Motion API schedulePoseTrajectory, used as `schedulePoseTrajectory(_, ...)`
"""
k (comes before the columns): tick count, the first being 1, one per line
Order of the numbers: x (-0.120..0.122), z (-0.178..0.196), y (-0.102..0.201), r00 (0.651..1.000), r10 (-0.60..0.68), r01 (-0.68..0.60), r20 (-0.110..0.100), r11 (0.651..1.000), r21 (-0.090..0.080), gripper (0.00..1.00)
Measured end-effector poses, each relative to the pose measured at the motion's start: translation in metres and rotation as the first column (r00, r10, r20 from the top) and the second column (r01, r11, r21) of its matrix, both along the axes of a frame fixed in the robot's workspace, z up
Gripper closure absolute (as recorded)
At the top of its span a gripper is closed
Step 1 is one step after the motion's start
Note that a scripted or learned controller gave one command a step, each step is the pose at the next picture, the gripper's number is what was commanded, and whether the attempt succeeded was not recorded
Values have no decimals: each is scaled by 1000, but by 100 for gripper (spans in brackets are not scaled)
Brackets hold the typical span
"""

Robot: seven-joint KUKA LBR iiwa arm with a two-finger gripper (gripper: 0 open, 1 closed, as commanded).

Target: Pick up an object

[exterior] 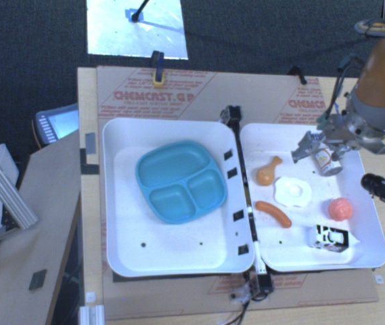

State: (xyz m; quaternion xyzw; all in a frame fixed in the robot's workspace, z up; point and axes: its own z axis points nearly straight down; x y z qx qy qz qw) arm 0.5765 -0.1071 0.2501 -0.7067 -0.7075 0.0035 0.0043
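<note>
While the arm point(381, 80) is cut off at right, tool point(312, 143) over right bin point(375, 249), grip state unclear, small can point(327, 162) half hidden

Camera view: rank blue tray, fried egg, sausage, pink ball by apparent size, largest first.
1. blue tray, by far the largest, in the left bin.
2. fried egg.
3. sausage, long but thin.
4. pink ball.
The sausage and ball cover a similar area, so their order is unsure.
</note>
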Motion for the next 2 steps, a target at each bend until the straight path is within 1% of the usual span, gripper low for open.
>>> schedulePoseTrajectory(1,2,7,0,1000,2,-2,12,1000,-1,0)
schedulePoseTrajectory(2,2,-35,5,1000,1,-1,10,1000,-1,0)
